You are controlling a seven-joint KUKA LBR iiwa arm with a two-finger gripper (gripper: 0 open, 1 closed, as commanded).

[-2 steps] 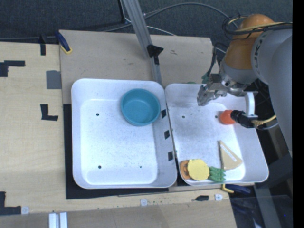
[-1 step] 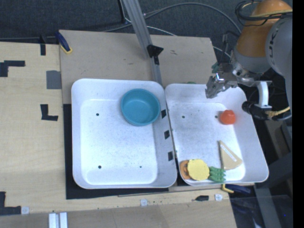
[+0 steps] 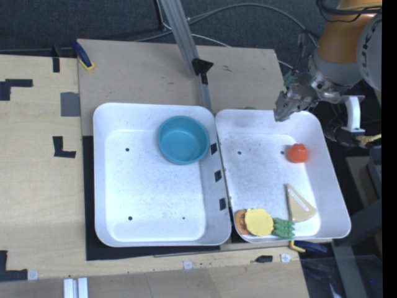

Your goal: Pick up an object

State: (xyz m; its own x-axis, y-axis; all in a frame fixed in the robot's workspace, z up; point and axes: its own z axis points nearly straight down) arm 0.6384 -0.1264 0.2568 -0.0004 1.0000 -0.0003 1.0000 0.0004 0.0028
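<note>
One fixed camera looked down at a slant on both my bins point(image 3: 155, 228); my arm point(image 3: 347, 36) entered from its right.

Pale wooden surface point(image 3: 37, 185) with black tape marks point(image 3: 61, 148), dark carpeted floor point(image 3: 74, 11) beyond, cables point(image 3: 248, 11) trailing, a grey metal post point(image 3: 180, 27) slanting down.

Two white bins side by side on a bench. Left bin point(image 3: 118, 225): a blue bowl point(image 3: 183, 139) at its far right. Right bin point(image 3: 260, 120): an orange ball point(image 3: 298, 153) near the right wall; a tan wedge point(image 3: 300, 206), yellow disc point(image 3: 258, 221) and green piece point(image 3: 285, 228) along the near edge. Gripper point(image 3: 284, 112) above the far right corner.
</note>
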